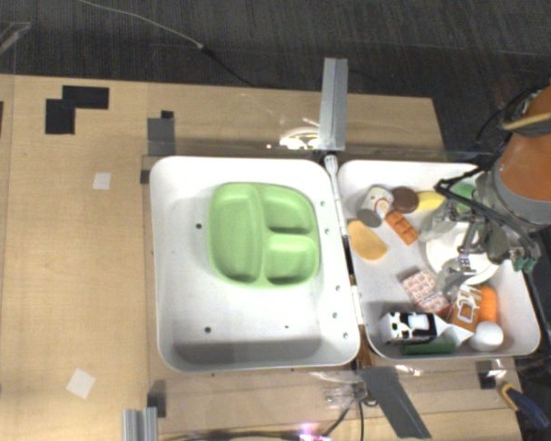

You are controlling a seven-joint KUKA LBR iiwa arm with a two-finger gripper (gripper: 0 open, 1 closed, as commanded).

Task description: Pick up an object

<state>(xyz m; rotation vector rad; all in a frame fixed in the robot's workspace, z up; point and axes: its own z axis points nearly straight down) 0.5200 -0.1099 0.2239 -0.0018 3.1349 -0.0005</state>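
In the right-hand shallow white bin [376,343] a crowd of small objects is seen, and among them the gripper [461,266] is lowered near the bin's middle, toward its 3 o'clock side; whether its jaws are open or closed cannot be told, and nothing can be made out between them. Just beside the gripper, at its 8 o'clock, a small red-and-white patterned packet [423,289] is lying, and at its 5 o'clock an orange carrot-shaped toy [487,303] is found, with a white egg-shaped object [488,336] below it against the bin's 5 o'clock corner. A black-and-white cow-patterned toy [411,324] is set along the 6 o'clock wall. Toward 10 o'clock a flat tan oval piece [369,242], an orange block [403,227], a brown round piece [405,197] and a yellow piece [429,200] are clustered, close together. Little open floor is left in this bin. The grey arm with its orange band [534,159] is entered over the 2 o'clock rim. In the left-hand shallow white bin [179,338] a green divided plastic plate [262,233] is placed near the centre, well apart from all walls, with bare floor all round it, widest toward 6 o'clock.
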